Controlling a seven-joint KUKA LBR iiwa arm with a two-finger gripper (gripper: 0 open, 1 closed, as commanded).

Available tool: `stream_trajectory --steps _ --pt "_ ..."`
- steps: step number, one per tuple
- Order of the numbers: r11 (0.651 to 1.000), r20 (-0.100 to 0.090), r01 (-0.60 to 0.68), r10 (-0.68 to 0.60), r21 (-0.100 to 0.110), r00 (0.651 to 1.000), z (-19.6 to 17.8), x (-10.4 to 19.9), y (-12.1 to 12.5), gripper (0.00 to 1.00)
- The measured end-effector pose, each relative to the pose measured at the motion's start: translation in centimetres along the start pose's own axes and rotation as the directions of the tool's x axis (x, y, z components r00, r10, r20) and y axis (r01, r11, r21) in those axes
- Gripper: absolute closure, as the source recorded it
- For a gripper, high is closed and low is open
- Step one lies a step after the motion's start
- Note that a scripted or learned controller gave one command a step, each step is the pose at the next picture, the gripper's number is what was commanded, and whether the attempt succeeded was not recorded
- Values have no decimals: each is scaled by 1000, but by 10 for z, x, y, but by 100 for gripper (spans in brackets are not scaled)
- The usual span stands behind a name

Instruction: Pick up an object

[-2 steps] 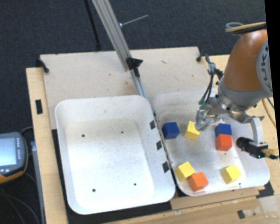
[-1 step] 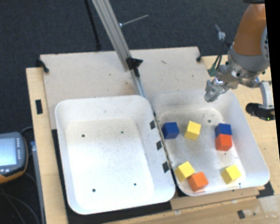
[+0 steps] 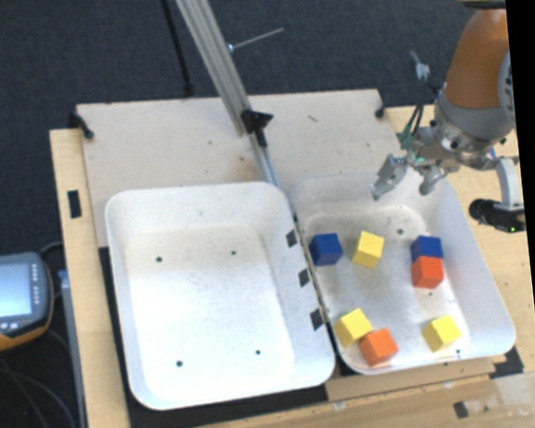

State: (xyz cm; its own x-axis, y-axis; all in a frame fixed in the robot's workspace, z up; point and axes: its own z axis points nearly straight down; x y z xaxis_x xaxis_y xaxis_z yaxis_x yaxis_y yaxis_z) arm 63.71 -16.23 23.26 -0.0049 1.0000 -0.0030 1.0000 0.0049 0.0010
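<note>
Cubes, seven in all and apparently matte with squared edges, lie in the right bin [image 3: 475,264], a shallow white tray with rounded corners and a speckled floor: from left to right, a blue cube [image 3: 325,249], a yellow cube [image 3: 354,324] touching an orange cube [image 3: 378,345] at its 4 o'clock, a yellow cube [image 3: 369,248], then a blue cube [image 3: 427,247] touching an orange cube [image 3: 426,271] at its 6 o'clock, with a yellow cube [image 3: 441,332] at the bin's 5 o'clock. The left bin [image 3: 209,294] has the same moulded shape. The gripper [image 3: 408,180] hangs at the right bin's 12 o'clock rim, its two grey metal fingers spread apart with nothing between them.
</note>
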Motion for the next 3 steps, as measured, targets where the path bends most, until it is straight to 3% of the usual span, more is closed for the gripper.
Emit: stream_trajectory --steps 1,2,3 --pt "1000 -1 -1 1 4 1000 70 -14 32 0" --pt "1000 0 -8 8 4 1000 129 -52 25 0" --pt "1000 1 1 -1 -3 1000 135 -18 10 0"
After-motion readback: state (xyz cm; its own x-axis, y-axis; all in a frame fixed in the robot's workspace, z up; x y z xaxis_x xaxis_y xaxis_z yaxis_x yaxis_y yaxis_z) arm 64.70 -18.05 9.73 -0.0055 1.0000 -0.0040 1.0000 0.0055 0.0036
